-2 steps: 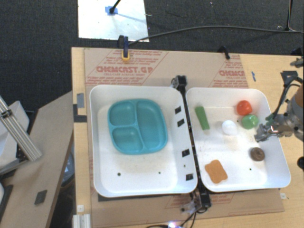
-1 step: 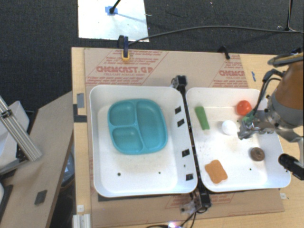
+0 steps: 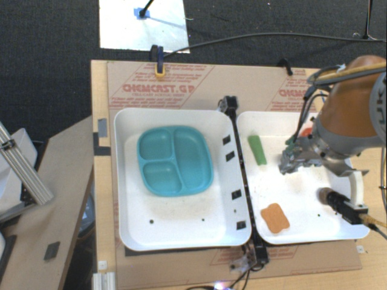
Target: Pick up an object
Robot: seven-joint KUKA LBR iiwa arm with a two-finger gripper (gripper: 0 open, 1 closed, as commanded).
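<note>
Two shallow white bins sit side by side on the bench (image 3: 98, 180), over a brown sheet w/ red print (image 3: 181, 83).

The left bin (image 3: 181, 219) holds a teal plastic plate w/ three compartments (image 3: 175, 161), lying flat, roughly centred and a bit toward the far side.

The right bin (image 3: 302, 213) has three things:
- A small green rectangular block (image 3: 257, 150), flat near the bin's left wall, long axis running near-to-far.
- An orange rounded pad, sponge-like (image 3: 275, 218), at the near left of the bin, well apart from the block.
- A small red bit (image 3: 307, 132), far side, mostly hidden behind the arm, so its shape can't be made out.

The grey arm w/ orange band (image 3: 351, 113) comes in from the right and is cut off at the frame edge. It covers much of the bin's far right corner.

The hand (image 3: 291, 161) is low over the mid part of the right bin, just right of the green block but apart from it, w/ white bin floor showing between them. The tip is a blurry grey mass, so I can't tell if it's clenched or released, and nothing can be seen gripped in it. Whether it touches the bin floor is also unclear.

Small black clips (image 3: 230, 156) dot the wall where the bins meet.
</note>
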